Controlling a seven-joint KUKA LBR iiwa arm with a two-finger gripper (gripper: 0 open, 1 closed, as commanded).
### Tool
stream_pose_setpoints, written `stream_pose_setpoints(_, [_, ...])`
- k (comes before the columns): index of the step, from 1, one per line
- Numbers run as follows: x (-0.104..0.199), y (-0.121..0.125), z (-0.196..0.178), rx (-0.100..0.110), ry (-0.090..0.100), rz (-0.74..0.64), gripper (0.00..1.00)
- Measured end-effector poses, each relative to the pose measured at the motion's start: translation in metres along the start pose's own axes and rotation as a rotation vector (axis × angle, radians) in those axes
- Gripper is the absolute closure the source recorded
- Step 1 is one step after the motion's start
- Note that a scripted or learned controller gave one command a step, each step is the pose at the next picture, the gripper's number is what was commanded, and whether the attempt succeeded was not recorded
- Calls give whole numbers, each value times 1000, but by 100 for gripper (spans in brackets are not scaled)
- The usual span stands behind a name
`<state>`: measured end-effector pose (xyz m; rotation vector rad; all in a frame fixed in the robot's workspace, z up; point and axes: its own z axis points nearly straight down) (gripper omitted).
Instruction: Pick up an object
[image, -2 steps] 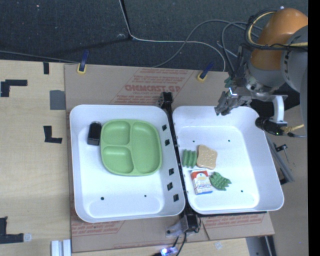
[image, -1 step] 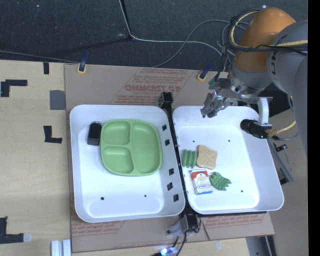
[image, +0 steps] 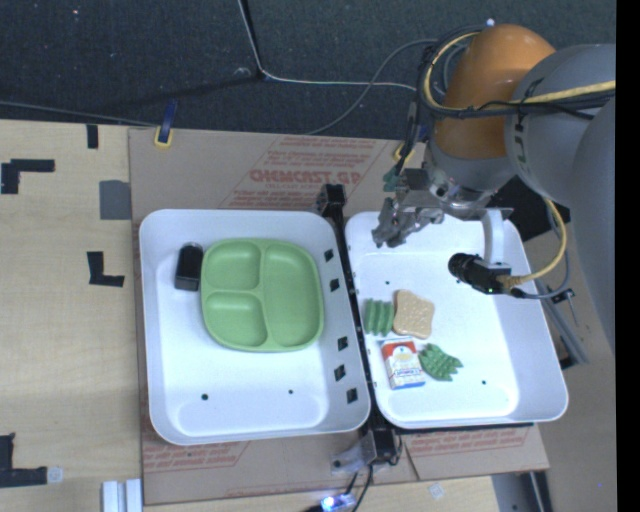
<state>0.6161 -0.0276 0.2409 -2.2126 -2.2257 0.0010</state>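
In the right bin (image: 520, 390) lie a slice of toast (image: 414, 314), a green bean pod (image: 378, 317) to its left, a small red and white box (image: 403, 363) below it, and a leafy green piece (image: 441, 362) to the right of the box. My gripper (image: 392, 231) hangs over the far left corner of the right bin, well above the toast. I see nothing held between its fingers.
The left bin (image: 170, 380) holds a green divided plate (image: 263, 294) and a small black block (image: 188, 267) at the plate's left. A black divider (image: 344, 300) runs between the bins. A black cable fitting (image: 478, 271) hangs from the arm over the right bin.
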Motion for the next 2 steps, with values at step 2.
stream_pose_setpoints(2, [102, -15, 5, 0, -2, 0, 100])
